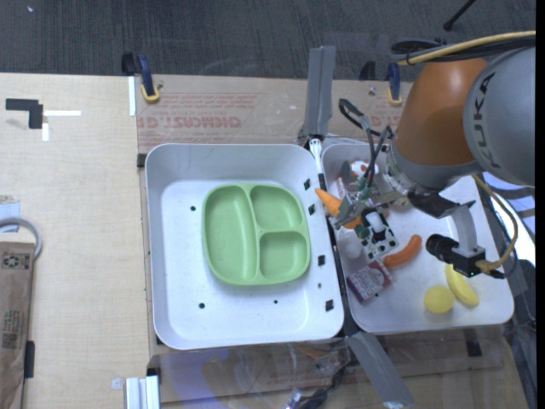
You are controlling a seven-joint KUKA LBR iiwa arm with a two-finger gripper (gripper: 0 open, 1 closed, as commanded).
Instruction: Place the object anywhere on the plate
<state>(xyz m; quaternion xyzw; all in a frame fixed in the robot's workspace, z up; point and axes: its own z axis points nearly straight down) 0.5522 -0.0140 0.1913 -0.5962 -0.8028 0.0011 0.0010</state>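
Two shallow white bins sit side by side on a pale wooden table [68, 194]. The left bin [170, 254] holds a light green plate [255, 233] with three compartments, one long section on the left and two smaller ones on the right. The plate has nothing on it.

The grey arm [477, 118] with its orange band reaches in from the right over the right bin [485, 313]. Its end effector [353, 207] hangs low over the left part of that bin, near the wall shared with the left bin. I cannot tell how it is set. A small orange carrot [327, 200] lies right beside it, at the dividing wall; whether it is gripped is unclear.

Elsewhere in the right bin are an orange sausage-shaped toy [403, 250], a small pink packet [367, 281], a yellow lemon [438, 299] and a yellow banana [462, 285], touching or nearly so.
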